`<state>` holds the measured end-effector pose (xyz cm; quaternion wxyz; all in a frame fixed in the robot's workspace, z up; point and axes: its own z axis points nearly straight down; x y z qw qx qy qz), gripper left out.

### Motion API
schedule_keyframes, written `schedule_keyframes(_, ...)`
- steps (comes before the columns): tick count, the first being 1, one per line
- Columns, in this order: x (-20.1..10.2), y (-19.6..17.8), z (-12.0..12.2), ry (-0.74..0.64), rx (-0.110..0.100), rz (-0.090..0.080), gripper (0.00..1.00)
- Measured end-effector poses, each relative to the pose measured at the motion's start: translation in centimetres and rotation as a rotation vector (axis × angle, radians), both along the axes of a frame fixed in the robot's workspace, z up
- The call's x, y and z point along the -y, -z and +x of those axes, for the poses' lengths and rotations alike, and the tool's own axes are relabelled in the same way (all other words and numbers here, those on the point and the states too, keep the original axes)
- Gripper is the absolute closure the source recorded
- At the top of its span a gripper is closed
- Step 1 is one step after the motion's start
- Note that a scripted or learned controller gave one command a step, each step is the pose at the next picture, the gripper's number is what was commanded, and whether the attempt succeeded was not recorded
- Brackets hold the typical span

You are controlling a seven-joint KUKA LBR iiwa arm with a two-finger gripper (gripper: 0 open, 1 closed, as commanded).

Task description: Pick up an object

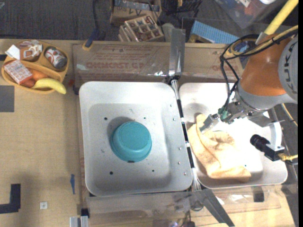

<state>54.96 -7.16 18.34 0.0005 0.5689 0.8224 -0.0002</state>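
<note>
My hand (214,119) hangs over the right bin (274,176), at the upper edge of a crumpled yellow cloth (218,151) that lies along the bin's left half. Whether my hand is apart or together I cannot tell. In the left bin (94,98), toward 9 o'clock from me, a teal bowl (131,141) sits upside down near the middle.

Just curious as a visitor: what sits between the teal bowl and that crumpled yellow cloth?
In the camera view, only bare white bin floor and the two bins' adjoining rims lie between the teal bowl and the yellow cloth.
</note>
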Motion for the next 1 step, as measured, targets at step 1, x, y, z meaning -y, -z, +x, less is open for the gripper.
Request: schedule_keyframes(1,6.86,9.39,-1.51,-0.099,0.01,-0.001,0.0)
